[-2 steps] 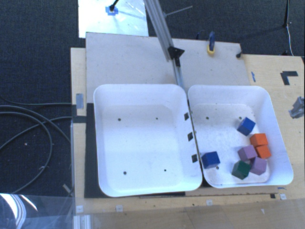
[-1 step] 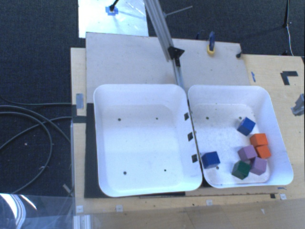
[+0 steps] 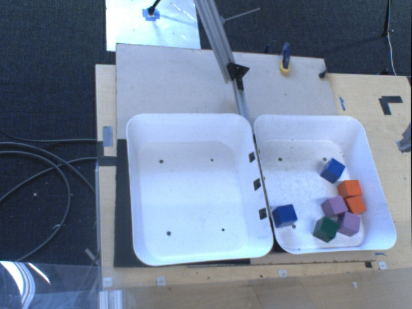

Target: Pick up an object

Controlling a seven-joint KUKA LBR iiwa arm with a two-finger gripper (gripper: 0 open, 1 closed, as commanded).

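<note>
Several small cubes lie in the right bin (image 3: pixel 309 134), toward its near right corner. One blue cube (image 3: pixel 333 170) sits apart at the upper end of the group. Below it two orange cubes (image 3: pixel 349 188) (image 3: pixel 356 204) touch each other. A purple cube (image 3: pixel 334 206) lies against them, and a second purple cube (image 3: pixel 349 224) rests beside a dark green cube (image 3: pixel 326 228). Another blue cube (image 3: pixel 284 215) sits alone near the bin's left wall. A small grey piece of the arm (image 3: pixel 405 138) shows at the right edge, outside the bin.
The left bin (image 3: pixel 187 124) stands side by side with the right one. A slanted metal pole (image 3: pixel 215 31) crosses the board behind the bins. A yellow and blue clamp (image 3: pixel 284 60) sits at the board's far edge. Cables (image 3: pixel 38 172) lie on the floor at left.
</note>
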